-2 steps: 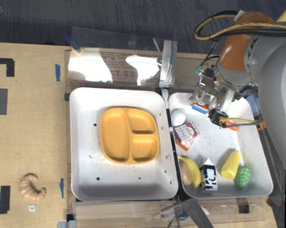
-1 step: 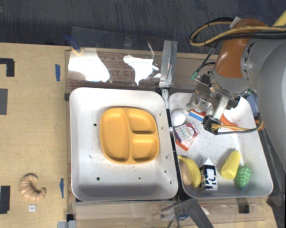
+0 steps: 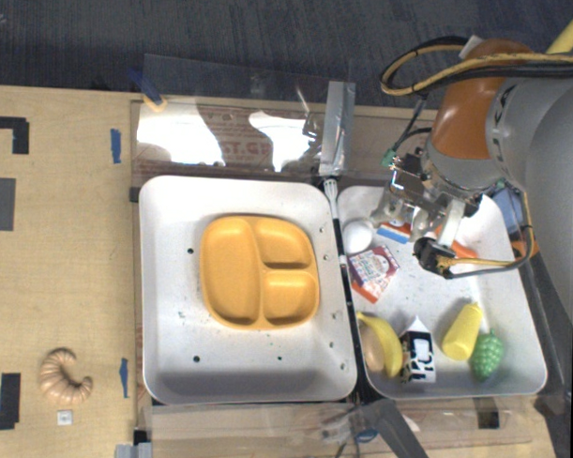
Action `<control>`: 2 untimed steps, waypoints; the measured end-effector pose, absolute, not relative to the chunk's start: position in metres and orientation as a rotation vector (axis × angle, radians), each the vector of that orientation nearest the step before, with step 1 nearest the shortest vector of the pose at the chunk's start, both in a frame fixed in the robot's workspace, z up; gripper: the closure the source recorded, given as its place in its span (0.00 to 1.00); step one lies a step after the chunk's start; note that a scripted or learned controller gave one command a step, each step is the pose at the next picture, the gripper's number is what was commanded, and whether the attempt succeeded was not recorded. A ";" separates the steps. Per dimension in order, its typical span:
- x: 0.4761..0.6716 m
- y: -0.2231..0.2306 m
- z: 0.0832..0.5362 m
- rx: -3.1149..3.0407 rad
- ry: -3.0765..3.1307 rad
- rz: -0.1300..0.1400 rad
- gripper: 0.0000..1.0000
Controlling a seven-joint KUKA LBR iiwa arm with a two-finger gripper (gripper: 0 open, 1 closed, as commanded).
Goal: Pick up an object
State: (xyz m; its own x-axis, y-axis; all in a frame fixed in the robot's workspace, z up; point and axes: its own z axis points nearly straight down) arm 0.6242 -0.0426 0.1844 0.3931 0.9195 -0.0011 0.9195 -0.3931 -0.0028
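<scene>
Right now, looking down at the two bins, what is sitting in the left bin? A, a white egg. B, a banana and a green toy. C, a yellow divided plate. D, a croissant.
C: the yellow divided plate lies in the left bin, while the banana sits in the right bin and the croissant lies outside on the bench.

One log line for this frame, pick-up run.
phase: reach | gripper: over right bin, upper part | nearest: snack packet, egg | grasp: none seen | left bin: yellow divided plate
</scene>
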 end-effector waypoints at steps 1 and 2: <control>0.564 -0.044 0.210 -2.527 -1.863 0.001 1.00; 0.589 -0.105 0.300 -2.582 -1.799 -0.007 1.00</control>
